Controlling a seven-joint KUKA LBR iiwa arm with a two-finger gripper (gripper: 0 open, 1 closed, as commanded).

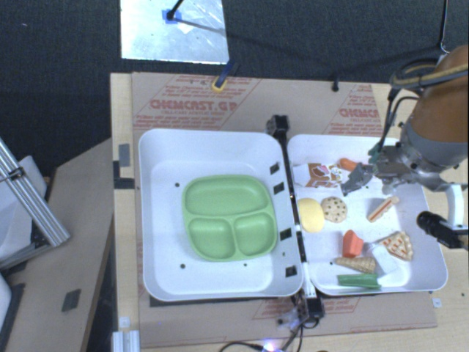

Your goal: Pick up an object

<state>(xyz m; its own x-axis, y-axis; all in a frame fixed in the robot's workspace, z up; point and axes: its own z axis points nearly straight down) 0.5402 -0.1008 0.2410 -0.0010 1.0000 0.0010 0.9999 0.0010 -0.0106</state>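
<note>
1. The task names no one object; the candidates all lie in the right bin (438,276): a cookie (335,210) beside a yellow lemon (310,215), a hot dog (382,209), a pizza slice (396,246), a red piece (352,243), a cone (356,264), a green bean (359,281) along the near wall, a printed piece (320,174) and a small orange bit (347,164) at the far side
2. The gripper (357,180) hangs over the far middle of that bin, above bare floor between the printed piece, the cookie and the hot dog, touching none of them as far as I can judge
3. Its dark fingers look parted, with nothing between them; how wide is hard to tell
4. So the step in hand is the approach: no pick has been made
5. Nearest are the cookie and the hot dog; I judge either a fair target
6. The next move calls for centring over one item, turning the fingers across its narrow side, then descending and closing
7. The cookie lies close by the lemon, so a finger could nudge it
8. The left bin (157,218) holds a green tray (220,196), well apart
</note>
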